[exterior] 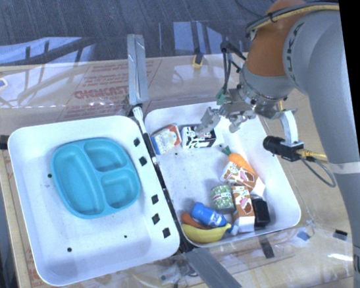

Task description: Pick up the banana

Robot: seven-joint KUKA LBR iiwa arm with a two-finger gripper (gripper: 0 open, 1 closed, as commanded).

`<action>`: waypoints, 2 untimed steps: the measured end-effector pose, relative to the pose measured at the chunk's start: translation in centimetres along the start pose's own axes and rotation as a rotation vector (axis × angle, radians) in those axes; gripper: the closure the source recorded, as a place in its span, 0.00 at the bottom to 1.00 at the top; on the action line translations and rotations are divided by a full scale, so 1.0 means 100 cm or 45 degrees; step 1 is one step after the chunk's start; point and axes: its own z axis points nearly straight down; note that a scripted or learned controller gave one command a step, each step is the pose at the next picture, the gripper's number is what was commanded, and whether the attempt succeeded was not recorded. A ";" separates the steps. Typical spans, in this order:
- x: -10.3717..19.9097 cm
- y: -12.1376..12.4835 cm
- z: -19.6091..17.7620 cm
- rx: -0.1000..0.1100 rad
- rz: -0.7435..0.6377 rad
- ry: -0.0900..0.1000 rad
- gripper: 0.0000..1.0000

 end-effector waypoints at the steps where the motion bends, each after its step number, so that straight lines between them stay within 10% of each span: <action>1: 0.035 -0.067 0.073 0.000 -0.096 0.000 0.00; 2: 0.076 -0.071 0.097 -0.027 -0.380 -0.035 0.00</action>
